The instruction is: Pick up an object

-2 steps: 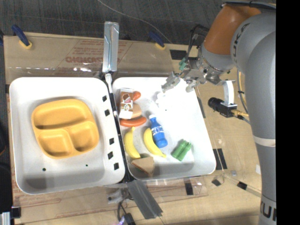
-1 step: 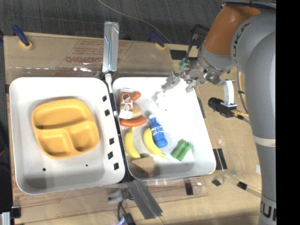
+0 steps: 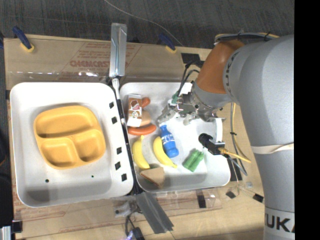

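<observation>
Closest to you is the grey arm (image 3: 260, 109), coming in from the right with its orange band (image 3: 215, 69) above the wrist, low over the right bin (image 3: 220, 176). Its gripper (image 3: 181, 111) hangs over the bin's upper middle, above bare white floor, and nothing sits between the fingers. Whether they stand wide or narrow you cannot tell from this slant; wrist and cabling crowd them.

Below it the pickable things lie scattered. A blue bottle (image 3: 169, 143) lies just under and left of the gripper, touching a banana (image 3: 161, 154); a second banana (image 3: 140, 155) lies beside that, by the bin's left wall. A green object (image 3: 192, 160) lies toward the right, a brown wedge (image 3: 152, 175) at the front edge, and a sausage (image 3: 142, 129) under a small packet (image 3: 134, 111) at the upper left.

Further off, the left bin (image 3: 20, 184) holds a yellow divided tray (image 3: 70, 135).

You are, by my reading, in the approach step: nothing is grasped yet. Next you would need to pick one target, likely the bottle as nearest, centre the fingers across its narrow width, and descend without nudging the banana against it.
</observation>
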You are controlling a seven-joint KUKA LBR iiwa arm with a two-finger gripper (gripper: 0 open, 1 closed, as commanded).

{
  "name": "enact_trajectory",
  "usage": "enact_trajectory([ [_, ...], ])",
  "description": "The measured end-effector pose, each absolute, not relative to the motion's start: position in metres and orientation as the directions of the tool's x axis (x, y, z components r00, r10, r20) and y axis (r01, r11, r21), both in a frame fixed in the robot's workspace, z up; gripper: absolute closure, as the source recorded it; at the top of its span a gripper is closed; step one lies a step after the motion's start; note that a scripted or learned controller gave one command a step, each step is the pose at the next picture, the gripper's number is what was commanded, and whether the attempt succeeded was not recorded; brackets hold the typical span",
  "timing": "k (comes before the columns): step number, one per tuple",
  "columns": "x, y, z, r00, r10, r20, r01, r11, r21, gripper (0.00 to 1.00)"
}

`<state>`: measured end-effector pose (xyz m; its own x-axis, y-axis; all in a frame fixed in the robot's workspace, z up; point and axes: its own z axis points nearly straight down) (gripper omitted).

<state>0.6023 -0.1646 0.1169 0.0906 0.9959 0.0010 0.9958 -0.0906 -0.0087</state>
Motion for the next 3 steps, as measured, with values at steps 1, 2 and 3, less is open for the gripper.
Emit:
enact_trajectory([
  [1, 0.630, -0.161, 0.126, 0.332, 0.943, 0.000, 0.943, -0.332, 0.002, 0.00],
  [2, 0.604, -0.156, 0.091, 0.340, 0.940, -0.001, 0.940, -0.340, -0.003, 0.00],
  [3, 0.570, -0.137, 0.092, 0.340, 0.940, 0.000, 0.940, -0.340, -0.003, 0.00],
])
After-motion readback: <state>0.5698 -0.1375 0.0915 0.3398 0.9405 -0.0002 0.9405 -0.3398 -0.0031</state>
